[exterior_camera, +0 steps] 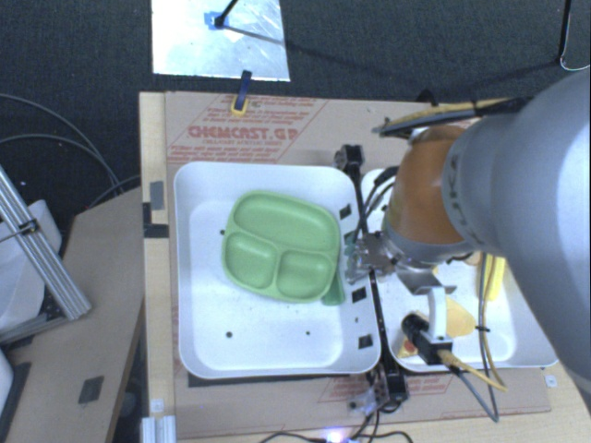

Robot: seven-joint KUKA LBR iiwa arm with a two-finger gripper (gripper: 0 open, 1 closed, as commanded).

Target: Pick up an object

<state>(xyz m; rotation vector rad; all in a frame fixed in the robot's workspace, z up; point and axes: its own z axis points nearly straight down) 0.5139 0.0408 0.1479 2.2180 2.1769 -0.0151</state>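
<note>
While arm looms over right bin, green divided plate lies centre-frame in left bin, tilted, long axis upper-left to lower-right; claw just right of plate's edge, grip state unreadable.

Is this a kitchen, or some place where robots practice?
Probably a robot lab, not a kitchen. A big grey and orange robot arm reaches over two white bins on a bench with loose cables around. A green divided plate lies in the left bin, likely just for grabbing practice.

Green tray: smooth matt plastic. White bin: glossy plastic. Board: cardboard.
</note>
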